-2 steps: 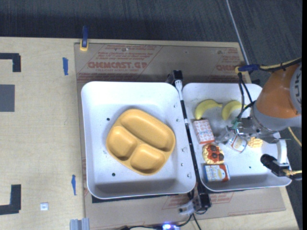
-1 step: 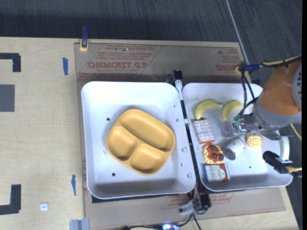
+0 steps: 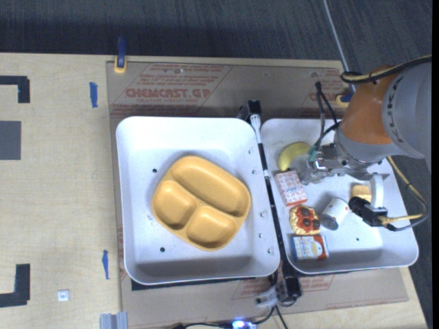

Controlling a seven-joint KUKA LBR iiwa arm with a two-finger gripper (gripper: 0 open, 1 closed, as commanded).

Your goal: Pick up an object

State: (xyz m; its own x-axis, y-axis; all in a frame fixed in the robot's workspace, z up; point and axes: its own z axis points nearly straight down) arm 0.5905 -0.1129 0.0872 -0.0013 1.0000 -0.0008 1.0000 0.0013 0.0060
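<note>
A pale wooden bench [image 3: 55, 184] is seen from above, cut off at the left, right and lower edges. Dark grey carpeted floor [image 3: 206, 12] is seen beyond its far edge. Black angular marks [image 3: 17, 89] and short strips of blue tape [image 3: 93, 94] are set on the bench's left part.

A brown board with red lettering [image 3: 171, 88] is laid on the bench, and both bins are carried on it. The left white bin [image 3: 137, 142] is largely taken up by a yellow moulded plastic tray with three rounded compartments [image 3: 200, 202], placed at its middle. The right white bin [image 3: 398, 252] is touching it along the shared edge.

The grey arm with the orange band [image 3: 405, 108] is cut off at the right edge and is reached over the right bin's far right corner. The tool [image 3: 317, 164] is held low over the far half of that bin. Whether it is wide or narrow cannot be told, and nothing is seen gripped in it.

The things for picking are all gathered in the right bin's left half. A yellow rounded thing [image 3: 291, 155] lies near the far left corner, partly hidden by the tool just beside it. A pink and white printed packet [image 3: 290, 188] lies along the left wall. A small blue and orange box [image 3: 308, 247] lies at the near edge. A round red and orange item [image 3: 304, 219], too small to make out, lies between packet and box. A small white cylinder [image 3: 334, 213] lies on its side just beside that item.
</note>
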